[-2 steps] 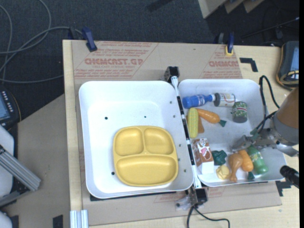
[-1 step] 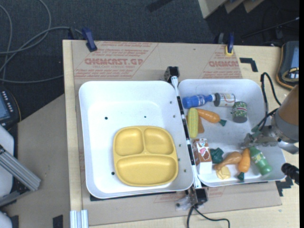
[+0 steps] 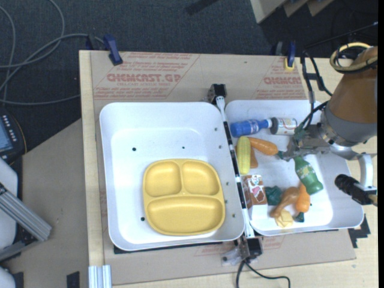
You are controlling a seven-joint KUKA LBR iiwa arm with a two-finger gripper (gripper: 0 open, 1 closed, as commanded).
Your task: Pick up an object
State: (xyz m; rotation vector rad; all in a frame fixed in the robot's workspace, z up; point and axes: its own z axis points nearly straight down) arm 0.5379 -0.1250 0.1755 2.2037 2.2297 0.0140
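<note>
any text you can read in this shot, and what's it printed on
"CHEMCAST GP" in red on the brown board under the bins, behind the left bin.
The same print, cut off, on the board behind the right bin.
Smaller red lines under both prints: too blurred to read.
Labels on the blue bottle, green bottle and small packet: too small to read.

A robotics lab: clamped bench (image 3: 180, 77), loose cables (image 3: 36, 35) (dark carpet (image 3: 150, 11) below).

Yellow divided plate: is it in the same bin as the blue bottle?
No. The yellow divided plate lies in the left bin, while the blue bottle lies in the right bin with the other items.
</note>
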